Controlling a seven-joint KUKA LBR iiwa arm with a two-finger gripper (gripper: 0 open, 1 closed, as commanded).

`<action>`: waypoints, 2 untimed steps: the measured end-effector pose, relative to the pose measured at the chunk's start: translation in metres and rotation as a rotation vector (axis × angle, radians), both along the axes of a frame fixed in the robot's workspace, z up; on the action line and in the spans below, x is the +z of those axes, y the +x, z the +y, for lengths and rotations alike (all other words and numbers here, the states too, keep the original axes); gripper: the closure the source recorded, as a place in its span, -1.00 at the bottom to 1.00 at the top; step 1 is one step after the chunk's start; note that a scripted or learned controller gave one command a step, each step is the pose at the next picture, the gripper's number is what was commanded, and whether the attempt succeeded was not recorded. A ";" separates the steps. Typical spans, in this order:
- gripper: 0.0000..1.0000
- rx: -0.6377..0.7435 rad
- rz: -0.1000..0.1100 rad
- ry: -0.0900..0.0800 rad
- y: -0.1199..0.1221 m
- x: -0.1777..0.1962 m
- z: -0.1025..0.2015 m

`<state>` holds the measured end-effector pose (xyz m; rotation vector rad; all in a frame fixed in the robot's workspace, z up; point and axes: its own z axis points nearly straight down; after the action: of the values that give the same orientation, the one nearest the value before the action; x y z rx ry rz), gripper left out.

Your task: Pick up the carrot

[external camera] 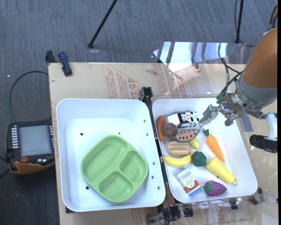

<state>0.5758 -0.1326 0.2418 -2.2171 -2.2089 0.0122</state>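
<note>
The orange carrot [214,146] with a green top lies in the right bin [246,161], toward its right half, pointing down and to the right. My gripper [216,121] hangs over the bin's upper right part, just above the carrot's green end. It looks open, with one grey finger [206,116] slanting left and the other [230,120] to its right. Nothing sits between them.
The right bin also holds a watermelon slice [187,135], hot dog [179,148], banana [177,161], broccoli [199,159], yellow corn [220,170], purple grapes [214,188] and two small cartons [188,181]. A green divided plate [114,168] lies in the left bin [70,125].
</note>
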 end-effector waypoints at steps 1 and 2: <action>-1.00 -0.168 0.001 0.001 -0.013 -0.108 -0.022; -1.00 -0.320 -0.045 -0.008 0.028 -0.139 -0.056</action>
<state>0.6041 -0.1881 0.1027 -2.5700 -1.8487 -0.0313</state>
